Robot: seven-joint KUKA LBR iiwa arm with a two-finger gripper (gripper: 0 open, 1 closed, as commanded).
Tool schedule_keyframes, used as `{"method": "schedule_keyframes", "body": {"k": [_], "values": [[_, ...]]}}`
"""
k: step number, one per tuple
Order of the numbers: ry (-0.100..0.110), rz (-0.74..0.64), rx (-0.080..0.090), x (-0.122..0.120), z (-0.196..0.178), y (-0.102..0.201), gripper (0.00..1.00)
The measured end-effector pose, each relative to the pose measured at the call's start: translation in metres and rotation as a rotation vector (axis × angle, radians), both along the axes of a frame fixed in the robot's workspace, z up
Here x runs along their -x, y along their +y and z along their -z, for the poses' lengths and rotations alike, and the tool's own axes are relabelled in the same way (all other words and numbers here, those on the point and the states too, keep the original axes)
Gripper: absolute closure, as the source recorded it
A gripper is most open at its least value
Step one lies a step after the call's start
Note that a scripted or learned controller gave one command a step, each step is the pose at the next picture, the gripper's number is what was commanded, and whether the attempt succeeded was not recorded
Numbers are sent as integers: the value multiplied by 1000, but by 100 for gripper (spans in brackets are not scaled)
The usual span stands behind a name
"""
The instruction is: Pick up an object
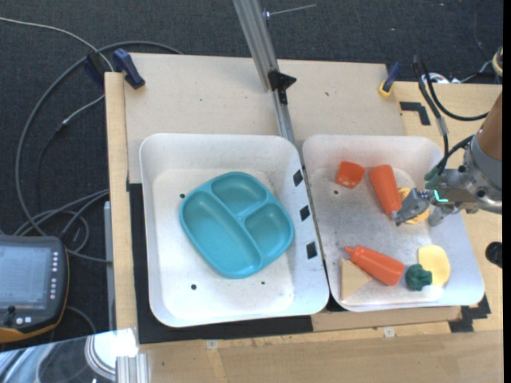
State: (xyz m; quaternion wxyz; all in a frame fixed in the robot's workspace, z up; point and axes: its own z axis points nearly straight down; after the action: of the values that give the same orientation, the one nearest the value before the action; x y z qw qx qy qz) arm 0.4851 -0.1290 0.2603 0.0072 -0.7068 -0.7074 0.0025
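Observation:
My gripper (421, 212) hangs low over the right side of the right bin (319, 214), reaching in from the right edge. It looks open, with one finger (409, 208) beside the lower end of an orange cylinder (384, 187). A small yellow piece (414, 218) shows just under the gripper, mostly hidden by it. Nothing is seen lifted. Further toys lie in the same bin: an orange block (349, 174), an orange bottle shape (375, 264) lying on a tan wedge (350, 280), a green lump (417, 277) and a pale yellow disc (434, 260).
The left bin (160, 214) holds a teal divided plate (236, 223). A metal pole (254, 30) slants down to the gap between the bins. Cables run past the bench at left and top right. A grey screen device (28, 282) lies off the bench at lower left.

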Motion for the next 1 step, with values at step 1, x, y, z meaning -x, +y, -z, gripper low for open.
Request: {"method": "schedule_keyframes", "body": {"k": [1], "values": [[-4, 0, 0, 0, -2, 0, 0]]}}
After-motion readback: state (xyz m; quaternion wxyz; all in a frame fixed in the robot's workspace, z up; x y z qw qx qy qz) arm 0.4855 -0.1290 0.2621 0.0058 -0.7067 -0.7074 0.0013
